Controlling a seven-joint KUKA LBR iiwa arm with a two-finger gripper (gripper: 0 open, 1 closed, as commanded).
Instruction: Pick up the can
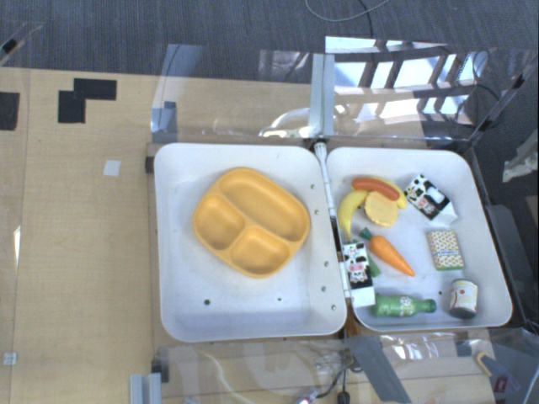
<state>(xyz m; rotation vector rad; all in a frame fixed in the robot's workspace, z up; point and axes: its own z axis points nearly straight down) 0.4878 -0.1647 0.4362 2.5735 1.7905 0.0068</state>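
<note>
Whether the tool is apart or together I cannot tell. Can is standing upright in the near right corner of the right bin. Left of the can a green bottle is lying on its side; just behind the can a tan packet is lying flat. Farther left of the can, a carrot and a banana are resting. Well left of the can, a yellow divided plate is sitting in the left bin. The wooden table is carrying both bins, with dark carpet lying beyond.
</note>
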